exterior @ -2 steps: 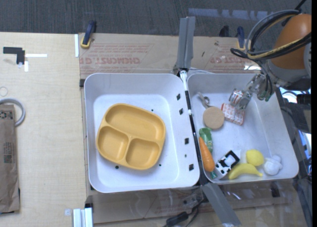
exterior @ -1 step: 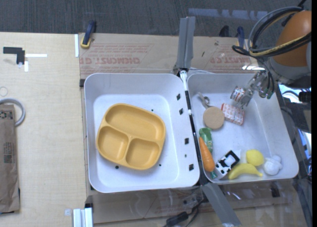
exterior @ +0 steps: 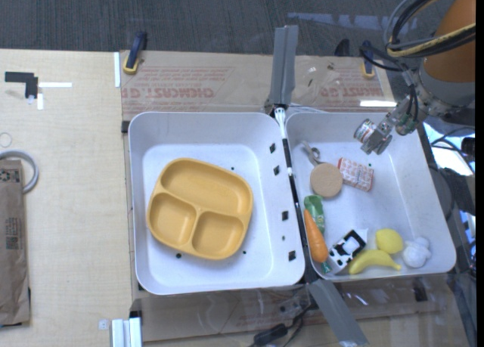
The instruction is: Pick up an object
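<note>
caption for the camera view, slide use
Gripper above right bin of small items; yellow divided plate in left bin.

Orange-banded grey arm [exterior: 452,51], looped black cables, metallic tool [exterior: 373,137].

Two white bins [exterior: 144,187] sit on a pale wood surface [exterior: 68,149]. The left one holds a yellow divided plate [exterior: 200,208]. In the right bin, a tan disc [exterior: 327,181] lies near the centre, with a red-and-white patterned packet [exterior: 356,175] at its three o'clock. At six o'clock are an orange carrot with a green top [exterior: 315,233], a black-and-white cow-patterned piece [exterior: 347,249], a yellow banana [exterior: 374,261], a yellow lemon [exterior: 389,240] and a white ball [exterior: 416,252]. The silver hand [exterior: 374,135] hangs from a grey arm with an orange band [exterior: 454,35].
</note>
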